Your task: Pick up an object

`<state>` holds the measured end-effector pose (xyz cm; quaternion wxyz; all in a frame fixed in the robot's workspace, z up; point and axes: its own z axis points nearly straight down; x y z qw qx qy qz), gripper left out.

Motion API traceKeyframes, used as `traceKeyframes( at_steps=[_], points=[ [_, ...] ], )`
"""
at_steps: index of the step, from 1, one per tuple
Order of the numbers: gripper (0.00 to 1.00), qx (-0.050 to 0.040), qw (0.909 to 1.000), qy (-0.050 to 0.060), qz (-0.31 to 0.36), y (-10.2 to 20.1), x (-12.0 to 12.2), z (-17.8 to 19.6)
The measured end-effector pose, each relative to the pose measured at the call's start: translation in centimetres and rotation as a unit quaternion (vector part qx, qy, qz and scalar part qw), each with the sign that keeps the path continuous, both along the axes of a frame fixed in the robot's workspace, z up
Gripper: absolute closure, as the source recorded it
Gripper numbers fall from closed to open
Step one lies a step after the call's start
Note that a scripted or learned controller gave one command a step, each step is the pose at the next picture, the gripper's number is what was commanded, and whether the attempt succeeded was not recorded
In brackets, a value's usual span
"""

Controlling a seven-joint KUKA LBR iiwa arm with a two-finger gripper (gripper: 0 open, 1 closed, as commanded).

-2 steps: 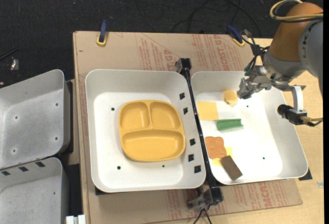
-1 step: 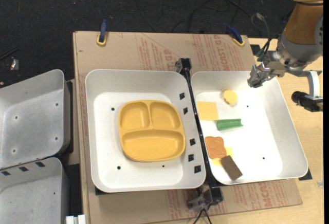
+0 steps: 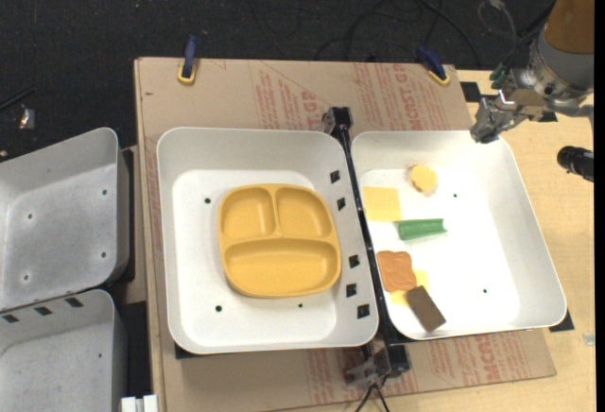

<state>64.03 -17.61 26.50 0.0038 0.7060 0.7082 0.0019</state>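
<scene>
my gripper (image 3: 485, 128): up at the far right corner of the right bin, over its rim. fingers point down-left. can't tell if they're open or shut from this angle, too small and dark. nothing visible between them.
my arm (image 3: 570, 32): comes in from top right, orange band above the wrist, grey below.
right bin (image 3: 515, 212): white, shallow. all loose items sit in its left half, well apart from my gripper.
yellow round piece (image 3: 423, 179): nearest to me, upper middle of the right bin.
yellow square (image 3: 381, 204): flat, just left and below the round piece, near the divider.
green stick (image 3: 421, 229): lies sideways, just below the yellow square.
orange-brown block (image 3: 396, 269): below the green stick, close to the bin's left wall.
dark brown bar (image 3: 427, 309): near front edge, tilted, lying over a small yellow bit, just beside the orange-brown block.
left bin (image 3: 184, 212): white, holds a yellow divided plate (image 3: 280, 240), three compartments, roughly centred.
bench (image 3: 246, 89): brown board under both bins, two clamps at its far edge.
</scene>
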Motion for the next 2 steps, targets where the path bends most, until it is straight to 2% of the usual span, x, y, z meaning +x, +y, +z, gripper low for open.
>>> traceKeyframes(
  at_steps=[1,2],
  points=[
    [1.0,0.0017,1.0,0.004,0.002,5.1,0.6,-1.5],
    [1.0,0.0022,1.0,0.004,0.003,11.5,1.0,-2.2]
  ],
)
